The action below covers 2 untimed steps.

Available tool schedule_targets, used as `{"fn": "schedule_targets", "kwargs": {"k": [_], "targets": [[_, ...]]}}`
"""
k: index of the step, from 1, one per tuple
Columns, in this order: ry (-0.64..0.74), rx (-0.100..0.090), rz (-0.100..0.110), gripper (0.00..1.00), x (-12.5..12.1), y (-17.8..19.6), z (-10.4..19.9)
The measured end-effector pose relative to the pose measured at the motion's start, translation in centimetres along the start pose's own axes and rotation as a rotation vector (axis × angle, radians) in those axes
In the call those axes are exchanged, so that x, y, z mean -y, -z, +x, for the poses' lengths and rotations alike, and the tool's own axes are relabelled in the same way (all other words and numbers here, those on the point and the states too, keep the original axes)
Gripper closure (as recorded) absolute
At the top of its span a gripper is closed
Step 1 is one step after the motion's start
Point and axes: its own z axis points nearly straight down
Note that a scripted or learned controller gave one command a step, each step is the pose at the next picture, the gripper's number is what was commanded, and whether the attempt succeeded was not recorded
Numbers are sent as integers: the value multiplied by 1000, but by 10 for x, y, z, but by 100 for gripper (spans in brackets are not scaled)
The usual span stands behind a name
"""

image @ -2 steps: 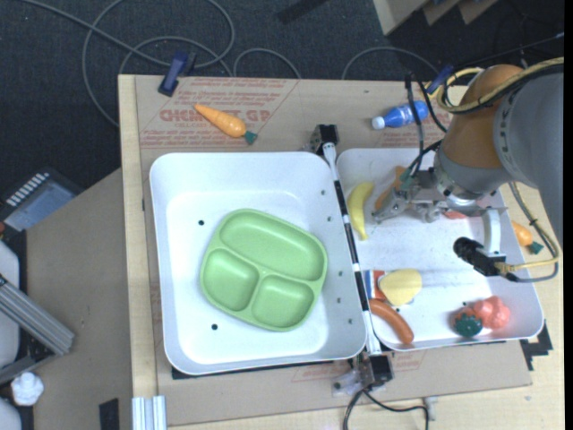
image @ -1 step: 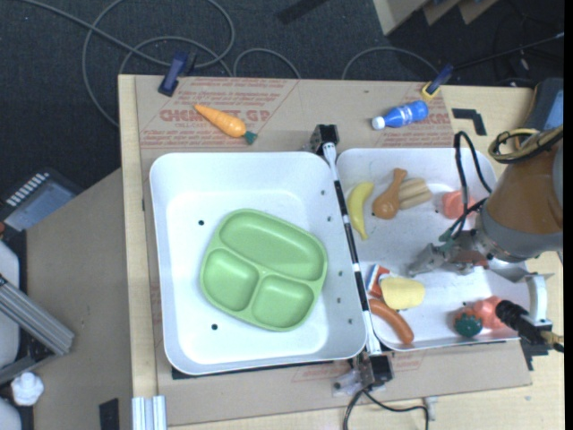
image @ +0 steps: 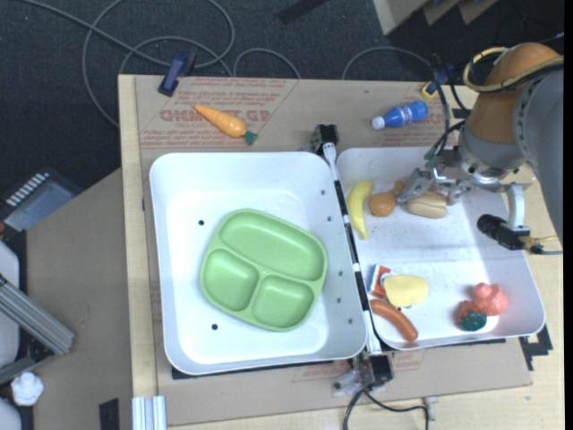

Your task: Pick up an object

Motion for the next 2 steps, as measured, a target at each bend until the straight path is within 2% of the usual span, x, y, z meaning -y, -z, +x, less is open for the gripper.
{"fn": "schedule_targets", "kwargs": {"k": [1, 2], "targets": [[-3, -4, 24, 0, -11, -4, -14], [-7, 2, 33, 100, -8, 5, -18]]}}
